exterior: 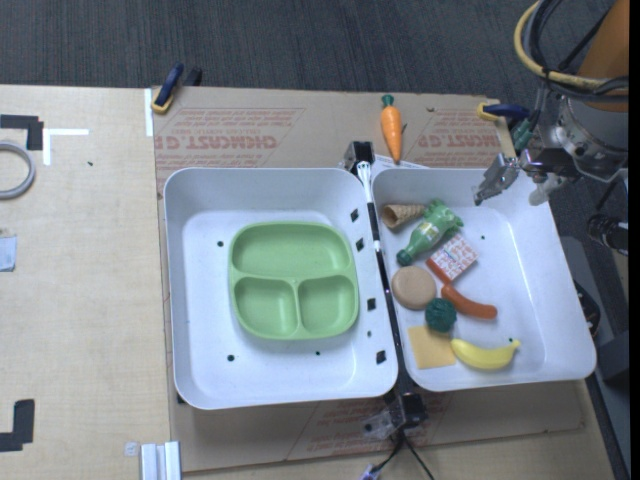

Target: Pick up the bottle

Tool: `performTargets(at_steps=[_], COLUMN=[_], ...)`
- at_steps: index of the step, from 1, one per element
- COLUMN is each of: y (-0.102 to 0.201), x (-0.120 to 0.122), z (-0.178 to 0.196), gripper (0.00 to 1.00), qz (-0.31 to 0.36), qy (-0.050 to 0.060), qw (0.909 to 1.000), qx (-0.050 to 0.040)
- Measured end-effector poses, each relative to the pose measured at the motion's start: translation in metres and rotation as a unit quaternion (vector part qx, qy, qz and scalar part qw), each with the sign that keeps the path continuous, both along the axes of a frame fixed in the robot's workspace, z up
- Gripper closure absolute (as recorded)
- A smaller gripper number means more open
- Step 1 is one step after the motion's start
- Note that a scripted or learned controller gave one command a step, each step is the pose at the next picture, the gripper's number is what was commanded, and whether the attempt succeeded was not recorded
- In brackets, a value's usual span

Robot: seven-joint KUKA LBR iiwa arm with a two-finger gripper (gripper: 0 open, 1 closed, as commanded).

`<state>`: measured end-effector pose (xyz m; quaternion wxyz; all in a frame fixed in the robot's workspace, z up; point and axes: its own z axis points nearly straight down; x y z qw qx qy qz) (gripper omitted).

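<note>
The green bottle (428, 231) lay on its side in the right bin (545, 268), in that bin's far left part, near the wall shared with the left bin (190, 268). Its long axis ran on a diagonal: the narrow neck pointed toward the bin's near left, and the broader leafy-looking end pointed toward the far right. An ice cream cone (403, 214) lay just beside it on the far left, and a red-and-white checkered card (455, 258) touched or nearly touched it on the near right side.

Nearer the front of the same bin sat a round tan cookie (412, 286), an orange sausage (467, 303), a dark green broccoli piece (440, 315), a yellow cheese slice (431, 348) and a banana (484, 354).

The end effector (497, 180) hung over the far right edge of the right bin, well apart from the bottle, with nothing between its fingers; whether they were apart or together could not be told.

The left bin held a green divided plate (294, 280). A toy carrot (390, 126) lay on the table (80, 298) beyond the bins.
</note>
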<state>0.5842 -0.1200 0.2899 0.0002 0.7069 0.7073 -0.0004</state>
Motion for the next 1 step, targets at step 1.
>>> performTargets(at_steps=[1], y=[-0.0004], x=[0.0005], z=[0.0095], gripper=[1.00], qz=[0.001], qy=[0.000], qw=[1.0000], qx=[-0.0006])
